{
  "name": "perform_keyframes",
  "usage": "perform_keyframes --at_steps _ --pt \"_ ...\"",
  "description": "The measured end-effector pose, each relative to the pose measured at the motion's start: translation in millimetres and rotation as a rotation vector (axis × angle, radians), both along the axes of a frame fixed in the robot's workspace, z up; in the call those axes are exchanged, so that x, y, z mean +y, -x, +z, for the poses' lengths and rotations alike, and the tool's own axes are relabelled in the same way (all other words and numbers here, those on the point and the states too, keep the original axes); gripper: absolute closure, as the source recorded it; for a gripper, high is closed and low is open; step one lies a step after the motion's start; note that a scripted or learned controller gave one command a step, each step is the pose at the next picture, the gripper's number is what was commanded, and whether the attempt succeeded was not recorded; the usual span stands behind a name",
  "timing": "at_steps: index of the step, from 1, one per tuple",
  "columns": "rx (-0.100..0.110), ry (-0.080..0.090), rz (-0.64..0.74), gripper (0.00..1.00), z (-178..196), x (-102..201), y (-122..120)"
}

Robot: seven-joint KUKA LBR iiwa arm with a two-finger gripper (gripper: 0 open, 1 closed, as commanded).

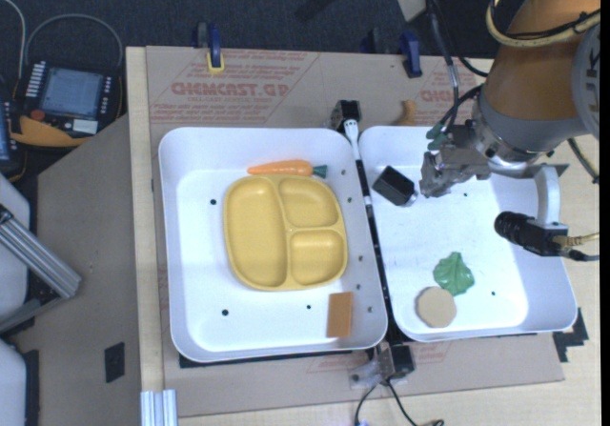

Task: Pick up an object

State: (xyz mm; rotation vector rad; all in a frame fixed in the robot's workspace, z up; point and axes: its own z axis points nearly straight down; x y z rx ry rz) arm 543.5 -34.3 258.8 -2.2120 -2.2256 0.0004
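At the moment inspected, your gripper [431, 188] hung over the far-left part of the right bin [548, 314], below the grey wrist and the orange band of the arm [545, 38]. Whether the claw was released or clenched could not be told from the camera view; the wrist body and cabling hid that detail, so record it as undetermined.

The nearest candidate was a small black block [393, 185], lying on the right bin's floor just to the left of the gripper, close to the wall shared with the left bin [181, 224]. Its long axis ran on a diagonal, from far-left to near-right. Nothing showed between claw and block to prove contact.

In my judgement, the coming move turned on that short leftward offset: you would have needed to shift the claw left and square it across the block's narrow side before descending. The shared wall beside it left little room and was a likely fault point.

Other items in the right bin lay well apart toward the near side: a green leafy piece [454, 273] and, touching or just beside it, a tan disc [437, 307].
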Motion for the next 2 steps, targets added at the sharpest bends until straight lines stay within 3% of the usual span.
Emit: perform_keyframes --at_steps 2 --pt "0.0 0.001 0.0 1.0 -16.6 104.4 -22.7"
